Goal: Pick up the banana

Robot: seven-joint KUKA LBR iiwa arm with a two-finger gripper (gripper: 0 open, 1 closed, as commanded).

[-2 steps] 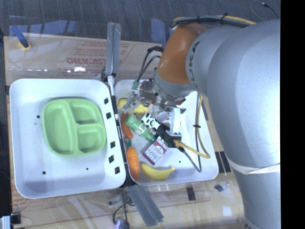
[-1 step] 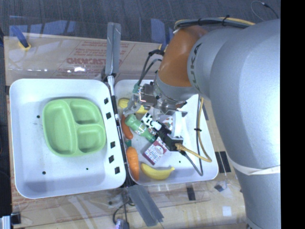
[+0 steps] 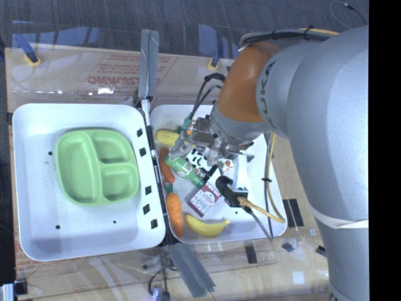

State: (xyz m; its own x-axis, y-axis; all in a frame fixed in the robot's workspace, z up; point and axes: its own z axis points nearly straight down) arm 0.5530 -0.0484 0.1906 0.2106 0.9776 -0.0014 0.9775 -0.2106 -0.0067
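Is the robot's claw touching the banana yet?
Apart. The camera view shows the banana lying at the right bin's near edge, with a red packet and bare white floor between it and the gripper.

Left bin (image 3: 37,187): shallow and white, holding a light green divided plate (image 3: 97,166) with three compartments.
Right bin (image 3: 263,221): white, crowded with small objects, partly covered by the arm.
Arm (image 3: 301,93): large and grey with an orange band, reaching in from the right and hanging over the right bin.
Gripper (image 3: 191,144): low over the clutter near the middle of the right bin; its fingers are hard to make out.
Banana (image 3: 205,226): yellow, lying along the near edge of the right bin, apart from the gripper.
Carrot (image 3: 175,213): orange, just left of the banana, against the bin's left wall.
Red packet (image 3: 203,200): just above the banana.
Other items: a yellow piece (image 3: 166,137) near the far left corner.
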